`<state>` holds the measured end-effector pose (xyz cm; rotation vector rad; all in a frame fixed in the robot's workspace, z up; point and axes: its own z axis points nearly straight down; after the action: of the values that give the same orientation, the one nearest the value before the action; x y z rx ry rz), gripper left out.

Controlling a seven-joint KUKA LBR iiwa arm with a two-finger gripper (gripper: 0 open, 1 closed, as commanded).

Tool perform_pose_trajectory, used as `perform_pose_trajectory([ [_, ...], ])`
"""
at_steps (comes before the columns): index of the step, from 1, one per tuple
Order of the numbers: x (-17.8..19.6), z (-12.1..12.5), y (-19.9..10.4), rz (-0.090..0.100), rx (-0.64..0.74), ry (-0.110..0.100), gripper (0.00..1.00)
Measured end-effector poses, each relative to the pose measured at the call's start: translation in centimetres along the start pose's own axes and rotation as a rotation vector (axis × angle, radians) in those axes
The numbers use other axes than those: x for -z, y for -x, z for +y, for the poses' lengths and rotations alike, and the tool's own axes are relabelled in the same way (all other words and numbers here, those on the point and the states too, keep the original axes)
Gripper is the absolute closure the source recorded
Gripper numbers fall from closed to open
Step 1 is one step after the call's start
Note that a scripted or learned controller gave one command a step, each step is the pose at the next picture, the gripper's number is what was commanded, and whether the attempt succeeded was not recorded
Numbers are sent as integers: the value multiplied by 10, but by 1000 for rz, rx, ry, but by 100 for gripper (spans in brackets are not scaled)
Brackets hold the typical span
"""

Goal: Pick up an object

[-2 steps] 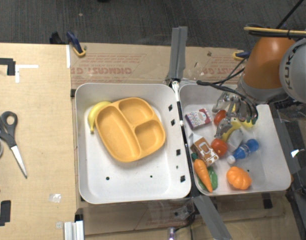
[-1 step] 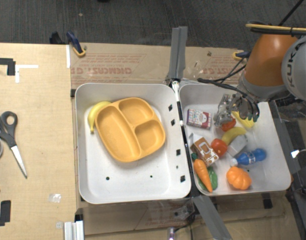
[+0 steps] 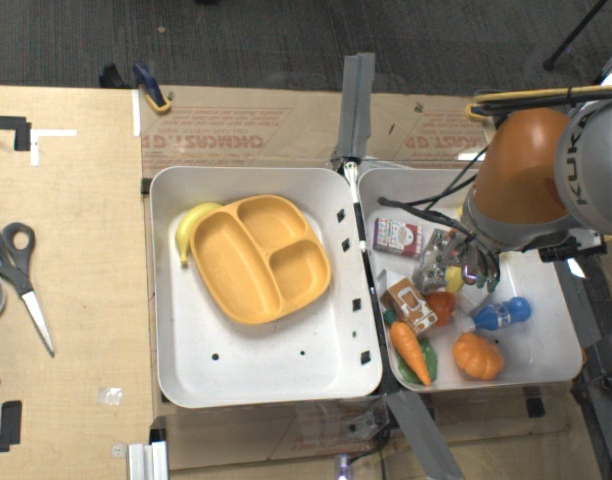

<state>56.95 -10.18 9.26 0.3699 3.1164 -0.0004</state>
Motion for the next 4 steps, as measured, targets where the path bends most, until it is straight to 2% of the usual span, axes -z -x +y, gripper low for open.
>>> perform_pose_trajectory([
  [1, 1, -1, 1, -3, -1, -1, 0],
  [2, 1, 1, -5, -6, -89, -3, 0],
  [3, 0, 19, 47, -1, -111, 0, 0],
  [4, 0, 10, 36, 2, -154, 0, 0],
])
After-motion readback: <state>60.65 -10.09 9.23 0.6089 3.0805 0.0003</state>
